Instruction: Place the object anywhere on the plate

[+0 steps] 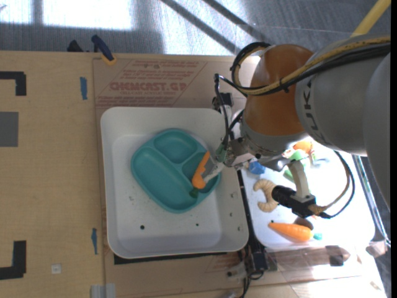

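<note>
The end effector (214, 165) pinches the carrot (201, 170) right over the right edge of the teal plate (162, 176) in the left bin (118, 185). To do this well, I think it should move a bit left first, go low, then let go softly so the carrot cannot roll off.

Grey arm (347, 98), rounded casing; broad orange band (276, 85) above wrist. Black and yellow cables looped over band. Dark lettering partly seen on grey shell.
</note>
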`<act>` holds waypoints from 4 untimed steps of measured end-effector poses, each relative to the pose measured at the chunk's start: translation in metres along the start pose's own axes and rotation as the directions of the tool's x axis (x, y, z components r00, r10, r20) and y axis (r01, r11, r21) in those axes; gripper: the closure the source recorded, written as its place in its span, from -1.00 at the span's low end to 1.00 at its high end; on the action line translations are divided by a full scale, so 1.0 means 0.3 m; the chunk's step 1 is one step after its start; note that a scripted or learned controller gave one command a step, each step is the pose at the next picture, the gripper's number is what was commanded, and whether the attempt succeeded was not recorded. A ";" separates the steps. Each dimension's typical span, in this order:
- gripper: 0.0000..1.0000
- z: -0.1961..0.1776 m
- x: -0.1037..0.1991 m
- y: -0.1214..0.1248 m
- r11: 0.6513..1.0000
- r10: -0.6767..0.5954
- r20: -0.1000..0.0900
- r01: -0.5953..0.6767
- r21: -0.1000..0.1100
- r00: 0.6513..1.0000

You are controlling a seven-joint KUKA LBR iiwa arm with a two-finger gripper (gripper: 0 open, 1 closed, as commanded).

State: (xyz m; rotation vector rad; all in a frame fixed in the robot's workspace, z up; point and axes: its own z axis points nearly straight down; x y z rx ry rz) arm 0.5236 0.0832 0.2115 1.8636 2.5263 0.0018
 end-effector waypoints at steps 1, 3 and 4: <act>1.00 -0.034 0.001 0.006 1.000 -0.004 0.002 0.004 -0.006 1.000; 1.00 -0.207 0.355 0.156 0.997 0.080 -0.002 -0.080 -0.003 0.997; -1.00 -0.199 0.348 0.152 0.997 0.082 0.001 -0.082 0.003 0.997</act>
